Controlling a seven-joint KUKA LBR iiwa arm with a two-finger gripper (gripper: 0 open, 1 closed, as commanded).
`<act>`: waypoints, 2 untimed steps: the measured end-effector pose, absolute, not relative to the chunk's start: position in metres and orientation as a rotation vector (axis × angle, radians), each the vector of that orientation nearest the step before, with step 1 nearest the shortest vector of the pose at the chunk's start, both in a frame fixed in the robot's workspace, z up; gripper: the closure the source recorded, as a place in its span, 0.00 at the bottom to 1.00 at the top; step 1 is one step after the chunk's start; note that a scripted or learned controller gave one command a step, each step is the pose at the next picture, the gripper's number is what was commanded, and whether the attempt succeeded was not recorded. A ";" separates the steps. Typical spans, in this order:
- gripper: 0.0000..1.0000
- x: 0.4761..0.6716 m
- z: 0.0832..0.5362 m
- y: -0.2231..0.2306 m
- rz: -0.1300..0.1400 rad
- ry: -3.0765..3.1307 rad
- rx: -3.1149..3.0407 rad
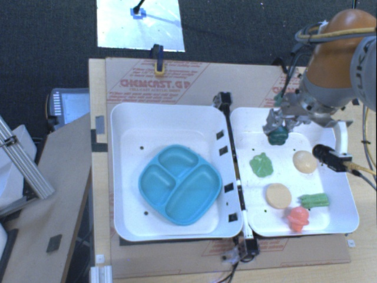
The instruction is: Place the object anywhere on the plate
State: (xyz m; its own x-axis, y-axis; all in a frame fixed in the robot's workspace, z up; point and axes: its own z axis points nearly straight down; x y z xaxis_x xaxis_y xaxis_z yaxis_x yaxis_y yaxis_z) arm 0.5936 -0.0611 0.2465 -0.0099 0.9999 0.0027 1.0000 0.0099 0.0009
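Teal toy [278, 137] sits at the rear of the right bin [347, 214], directly under the end effector [277, 126], whose grip on it cannot be made out. Blue divided plate [179, 184] lies in the left bin [126, 158], well apart.

the grey kuka arm with its orange band [339, 37] reaches in from the right, wrist bent downward, its metal two-finger gripper [277, 128] pointing down, low.
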 end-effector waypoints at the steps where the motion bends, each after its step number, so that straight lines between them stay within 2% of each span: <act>1: 1.00 0.591 0.232 -0.006 -0.004 -2.230 -2.210; 2: 1.00 0.580 0.223 0.054 -0.004 -2.231 -2.209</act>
